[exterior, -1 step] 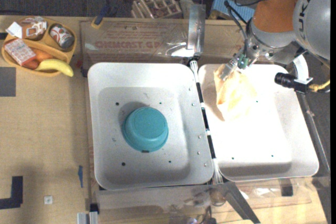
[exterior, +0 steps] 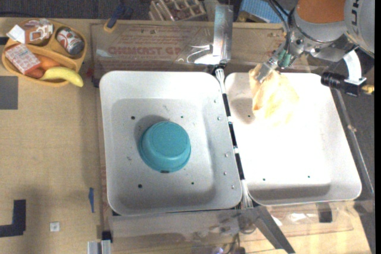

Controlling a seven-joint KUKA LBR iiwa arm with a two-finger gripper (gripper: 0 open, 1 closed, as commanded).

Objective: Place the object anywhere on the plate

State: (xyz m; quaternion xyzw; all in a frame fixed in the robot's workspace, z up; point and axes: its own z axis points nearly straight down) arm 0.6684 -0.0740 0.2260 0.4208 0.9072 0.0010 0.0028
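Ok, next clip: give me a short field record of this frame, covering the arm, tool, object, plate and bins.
arm: grey with orange band, reaching in from the right, above the right bin
tool: near the far left corner of the right bin
object: pale yellowish, blurred, hanging just below the tool; grip cannot be confirmed
plate: teal, round, in the left bin, nothing on it
task status: object not yet on plate
beside bins: tray with banana on the bench at far left
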